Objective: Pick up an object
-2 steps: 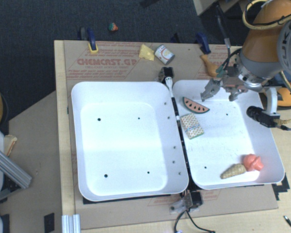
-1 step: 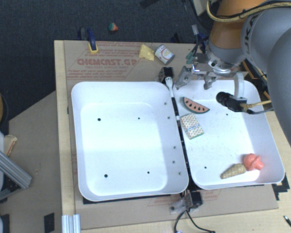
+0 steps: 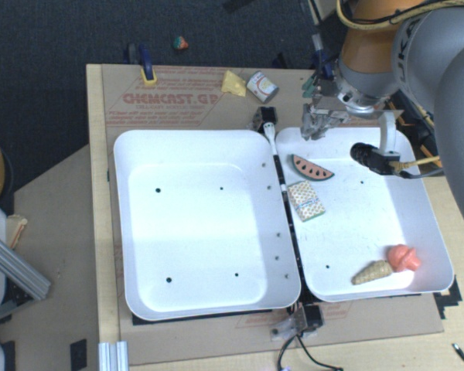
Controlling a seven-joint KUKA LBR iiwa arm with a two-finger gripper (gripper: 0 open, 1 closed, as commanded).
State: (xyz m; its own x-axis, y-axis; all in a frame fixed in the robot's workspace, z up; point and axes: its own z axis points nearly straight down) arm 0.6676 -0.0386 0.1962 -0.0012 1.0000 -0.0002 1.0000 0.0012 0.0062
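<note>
Camera view: hand, grip state unclear, hovers above the watermelon slice.

The grey arm reaches in from the right, orange band above its wrist, end effector pointing downward, nothing visible between its fingers.

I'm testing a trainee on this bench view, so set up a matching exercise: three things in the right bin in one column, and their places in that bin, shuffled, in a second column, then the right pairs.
Things
1. watermelon slice
2. ice cream cone
3. patterned packet

Places
A. near the bin's front right corner
B. by the divider, around mid-depth of the bin
C. toward the back of the bin, just in front of the gripper

Pairs: 1-C, 2-A, 3-B
</note>
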